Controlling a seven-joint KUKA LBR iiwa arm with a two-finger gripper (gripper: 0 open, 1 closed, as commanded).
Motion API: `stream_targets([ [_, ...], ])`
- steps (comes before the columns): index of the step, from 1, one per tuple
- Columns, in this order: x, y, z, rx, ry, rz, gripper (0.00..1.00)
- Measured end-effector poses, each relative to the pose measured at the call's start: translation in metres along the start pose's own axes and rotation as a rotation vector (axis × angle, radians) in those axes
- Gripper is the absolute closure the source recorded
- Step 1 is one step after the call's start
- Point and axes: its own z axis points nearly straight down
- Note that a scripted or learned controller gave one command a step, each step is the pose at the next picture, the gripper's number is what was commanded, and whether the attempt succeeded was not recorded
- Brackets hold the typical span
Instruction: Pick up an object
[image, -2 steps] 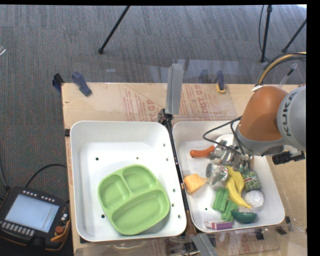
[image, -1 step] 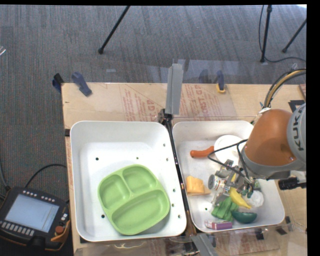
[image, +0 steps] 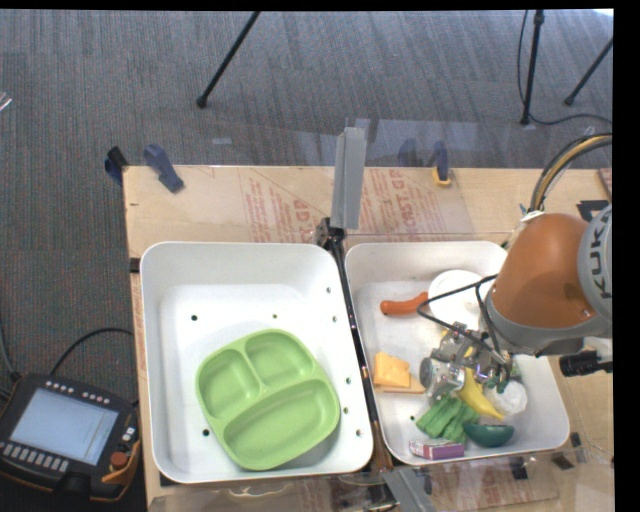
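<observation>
My gripper (image: 462, 370) reaches down into the right bin (image: 400, 262), low over a heap of toy food at its front right. Under and beside it lie a yellow banana (image: 480, 400), green bean-like pieces (image: 443, 417) and a dark green item (image: 489, 434). An orange wedge on a tan slice (image: 391, 372) lies just left of the gripper. An orange-red handled piece (image: 404, 306) and a white round piece (image: 455, 288) rest further back. A small pink and purple box (image: 436, 450) sits at the front wall.
The left bin (image: 180, 280) holds a light green divided plate (image: 267, 397). The arm's orange band (image: 540, 280) hangs over the right bin's right side. A grey post (image: 349, 185) stands behind the bins. A teach pendant (image: 60, 425) lies at lower left, off the bench.
</observation>
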Motion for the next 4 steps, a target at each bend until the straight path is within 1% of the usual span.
stream_targets([
  [1,0.0,0.0,0.001,0.0,0.001,-0.001,0.0],
  [2,0.037,0.041,0.01,0.0,0.002,0.087,0.0],
  [3,0.063,0.024,0.01,0.0,0.002,0.224,0.0],
  [4,0.014,-0.089,0.009,0.001,-0.001,0.228,0.0],
])
